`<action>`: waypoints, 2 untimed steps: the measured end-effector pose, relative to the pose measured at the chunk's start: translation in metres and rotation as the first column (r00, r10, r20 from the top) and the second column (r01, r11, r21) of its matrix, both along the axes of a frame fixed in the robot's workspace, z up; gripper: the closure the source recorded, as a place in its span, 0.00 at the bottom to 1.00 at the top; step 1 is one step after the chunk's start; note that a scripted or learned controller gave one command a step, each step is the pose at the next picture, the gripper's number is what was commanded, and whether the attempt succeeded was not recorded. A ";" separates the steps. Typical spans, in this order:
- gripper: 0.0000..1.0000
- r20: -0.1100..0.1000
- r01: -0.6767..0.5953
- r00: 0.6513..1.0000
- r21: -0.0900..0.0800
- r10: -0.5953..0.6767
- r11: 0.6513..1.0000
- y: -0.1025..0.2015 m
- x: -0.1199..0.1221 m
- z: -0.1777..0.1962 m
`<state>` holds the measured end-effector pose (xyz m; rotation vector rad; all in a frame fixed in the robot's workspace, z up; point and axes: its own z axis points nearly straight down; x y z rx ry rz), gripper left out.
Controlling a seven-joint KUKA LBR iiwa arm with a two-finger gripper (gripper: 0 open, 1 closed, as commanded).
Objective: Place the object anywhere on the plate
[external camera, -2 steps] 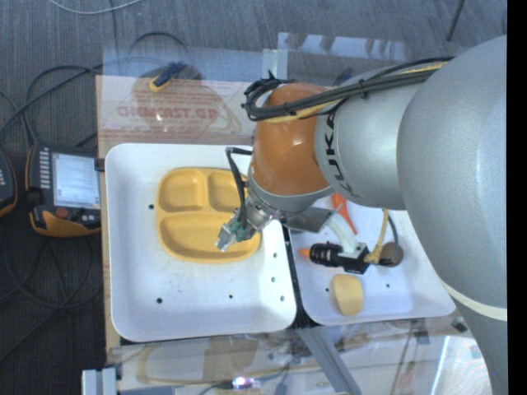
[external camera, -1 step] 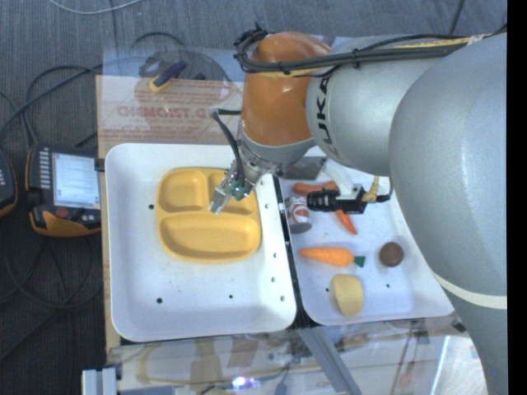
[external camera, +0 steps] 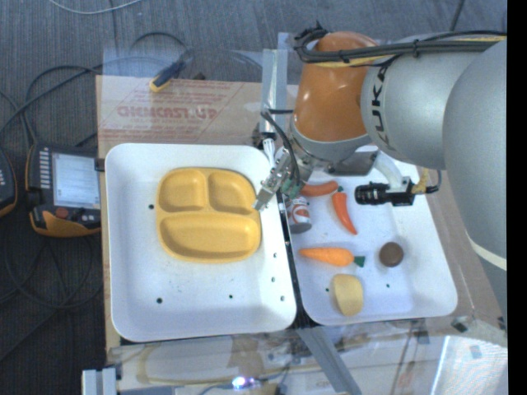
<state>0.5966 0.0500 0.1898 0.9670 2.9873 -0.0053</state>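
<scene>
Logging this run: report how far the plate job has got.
Done: nothing lies on the yellow three-compartment plastic plate yet. In hand: the gripper hangs by the plate's right edge; I cannot tell whether it carries anything. Left: getting an object onto the plate; the orange toy carrot lies in the right white bin.

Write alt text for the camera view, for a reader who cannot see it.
A grey and orange arm reaches from the right, its end effector at the right edge of a yellow divided plate in the left bin. The right bin holds two carrots, a red pepper, a brown ball and a pale potato-shaped item.
</scene>
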 end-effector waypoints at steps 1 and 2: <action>1.00 -0.001 -0.131 0.991 0.001 0.131 0.991 0.041 -0.008 -0.006; 1.00 -0.002 -0.011 1.000 0.005 0.011 1.000 0.063 0.000 -0.017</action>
